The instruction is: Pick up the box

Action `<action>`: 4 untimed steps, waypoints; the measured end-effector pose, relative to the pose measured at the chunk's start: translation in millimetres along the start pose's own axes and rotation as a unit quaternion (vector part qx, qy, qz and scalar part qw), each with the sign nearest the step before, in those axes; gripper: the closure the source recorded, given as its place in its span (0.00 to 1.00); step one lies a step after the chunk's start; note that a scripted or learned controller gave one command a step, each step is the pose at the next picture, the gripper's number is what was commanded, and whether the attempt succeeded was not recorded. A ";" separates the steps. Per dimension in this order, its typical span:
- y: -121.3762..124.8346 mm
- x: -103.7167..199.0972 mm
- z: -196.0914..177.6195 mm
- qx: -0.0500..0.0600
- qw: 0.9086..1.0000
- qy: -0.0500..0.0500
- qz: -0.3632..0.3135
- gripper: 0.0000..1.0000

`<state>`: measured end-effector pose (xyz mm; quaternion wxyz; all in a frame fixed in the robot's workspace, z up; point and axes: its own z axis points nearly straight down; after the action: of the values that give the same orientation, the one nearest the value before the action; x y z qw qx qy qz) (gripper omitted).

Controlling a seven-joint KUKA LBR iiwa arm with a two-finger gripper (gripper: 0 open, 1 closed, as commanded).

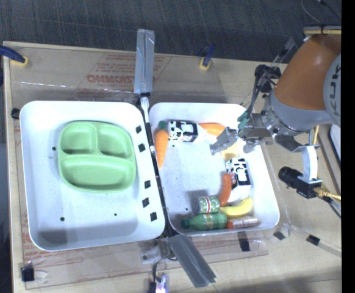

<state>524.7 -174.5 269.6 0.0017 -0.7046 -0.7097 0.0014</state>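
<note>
The desk [238, 72] carries two white bins side by side. The left bin [37, 218] holds a green divided plate [97, 155] toward 10 o'clock. My arm [305, 84] enters over the 2 o'clock corner of the right bin [183, 182], its far side cut off by the frame edge.

The box [182, 131], patterned black and white, lies against the right bin's 12 o'clock wall. Its long axis runs roughly 9 to 3 o'clock; which end is the top, I cannot tell. My jaws hang at its 3 o'clock side, apart from it, with nothing visibly between them; released or clenched, I cannot tell.

A second black-and-white item [241, 173] at 4 o'clock is hard to identify. A carrot [160, 148] lies at 9 o'clock. A green bottle [205, 221], a banana [241, 207] and a can [208, 203] crowd the 6 o'clock wall.
</note>
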 end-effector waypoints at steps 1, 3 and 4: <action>58.5 0.8 125.9 0.001 0.998 0.000 0.060 0.00; 120.0 -3.1 185.1 0.030 0.983 0.003 0.183 0.00; 122.2 -0.2 175.4 0.027 0.983 0.003 0.179 1.00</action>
<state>646.1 -173.7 93.6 0.0229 -0.8200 -0.5715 0.0189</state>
